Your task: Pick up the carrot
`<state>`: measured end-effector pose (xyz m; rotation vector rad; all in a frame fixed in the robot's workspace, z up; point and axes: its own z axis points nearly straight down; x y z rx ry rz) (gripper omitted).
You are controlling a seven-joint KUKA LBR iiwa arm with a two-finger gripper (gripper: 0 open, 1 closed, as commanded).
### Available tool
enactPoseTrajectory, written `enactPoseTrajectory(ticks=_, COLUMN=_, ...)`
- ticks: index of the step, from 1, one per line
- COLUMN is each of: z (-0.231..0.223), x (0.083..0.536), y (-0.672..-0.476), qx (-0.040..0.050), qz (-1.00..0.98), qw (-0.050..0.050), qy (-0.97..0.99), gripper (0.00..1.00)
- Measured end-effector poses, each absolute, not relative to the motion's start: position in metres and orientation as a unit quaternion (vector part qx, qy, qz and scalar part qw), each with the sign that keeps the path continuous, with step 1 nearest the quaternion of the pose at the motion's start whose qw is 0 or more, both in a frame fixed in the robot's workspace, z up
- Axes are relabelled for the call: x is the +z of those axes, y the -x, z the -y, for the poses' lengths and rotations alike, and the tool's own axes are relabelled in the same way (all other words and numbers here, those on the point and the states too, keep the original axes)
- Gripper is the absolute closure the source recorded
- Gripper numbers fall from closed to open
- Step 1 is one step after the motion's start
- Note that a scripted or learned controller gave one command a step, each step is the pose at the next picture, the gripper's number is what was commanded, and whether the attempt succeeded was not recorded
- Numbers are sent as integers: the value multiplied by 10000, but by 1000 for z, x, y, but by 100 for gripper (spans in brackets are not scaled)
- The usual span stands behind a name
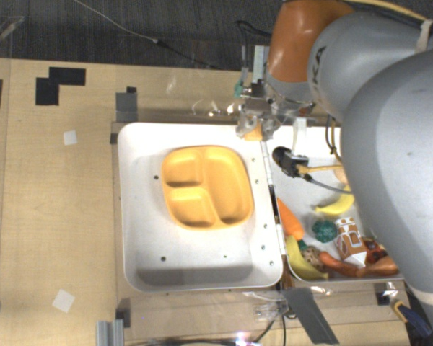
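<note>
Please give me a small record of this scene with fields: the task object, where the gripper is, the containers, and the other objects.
task object: carrot, lying in the right bin near its left wall
gripper: gripper over the far end of the divide between the two bins, apart from the carrot; something small and orange shows at its tip
left bin: left bin holds a yellow divided plate
right bin contents: banana, teal ball, other toy food at the near end, partly behind the arm

No legible text or labels
</note>
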<state>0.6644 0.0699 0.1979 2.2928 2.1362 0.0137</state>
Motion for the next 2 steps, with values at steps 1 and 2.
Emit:
enactPoseTrajectory(ticks=1, z=-72, x=210, y=-666, qx=63, qz=-6848, qw=58, qy=-7287, gripper=100)
enactPoseTrajectory(ticks=2, z=-73, x=221, y=-667, qx=83, qz=-6879, qw=79, qy=-7257, gripper=100)
